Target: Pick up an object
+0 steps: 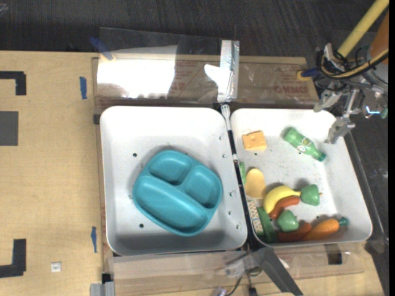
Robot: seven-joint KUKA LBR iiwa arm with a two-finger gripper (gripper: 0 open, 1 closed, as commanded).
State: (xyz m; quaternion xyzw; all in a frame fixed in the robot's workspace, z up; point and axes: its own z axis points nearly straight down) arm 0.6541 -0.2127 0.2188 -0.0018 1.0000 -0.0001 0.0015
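Observation:
My gripper (329, 119) hangs over the back right corner of the right bin (358, 193), open, with nothing between its fingers. A green bottle (303, 143) lies just left of and below it, apart from it. Further left sits an orange block (254, 140). Piled along the bin's front are a pale yellow fruit (254, 182), a banana (281, 196), a green pepper (310, 194), a carrot (325, 227), a red chili (297, 232) and a small green vegetable (287, 221).
The left bin (117, 134) holds a teal divided plate (179, 191). A clear plastic sheet (160, 73) lies behind both bins. Cables and a yellow tube (364, 23) run above the gripper at the top right.

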